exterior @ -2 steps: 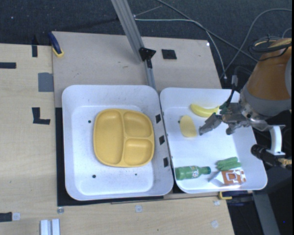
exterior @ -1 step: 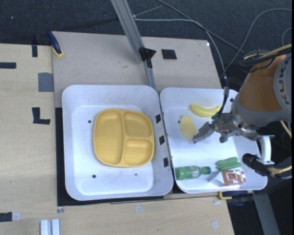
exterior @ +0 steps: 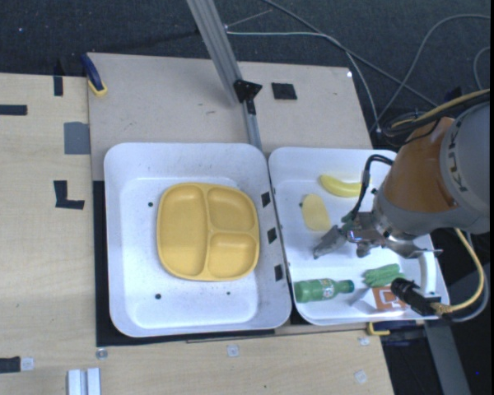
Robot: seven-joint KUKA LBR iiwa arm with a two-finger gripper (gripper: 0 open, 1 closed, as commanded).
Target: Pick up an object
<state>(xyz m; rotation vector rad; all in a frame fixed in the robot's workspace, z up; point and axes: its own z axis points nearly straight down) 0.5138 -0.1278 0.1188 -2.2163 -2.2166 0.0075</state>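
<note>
Nothing is lifted yet: the gripper [exterior: 339,243] is held low over the right bin [exterior: 290,220], fingers spread wide with nothing between them, just beside the pale yellow piece [exterior: 315,212]. The pick remains to be done.

Counted in this bin: one banana [exterior: 339,186], one green bottle [exterior: 321,289], one green pepper [exterior: 382,274], one orange-and-white packet [exterior: 386,299]. One yellow tray [exterior: 207,231] is counted in the left bin [exterior: 132,220].

From my remote seat, the arm [exterior: 432,179] covers much of the right bin's [exterior: 292,220] far side, including one end of the banana [exterior: 339,186]. I cannot tell whether the jaws of the gripper [exterior: 339,241] are parted or closed; they blur into a dark grey shape. The orange and white packet [exterior: 384,298] is partly hidden behind a black fitting, its print too small to read. The bench [exterior: 33,220] is cut off at the left edge.
</note>
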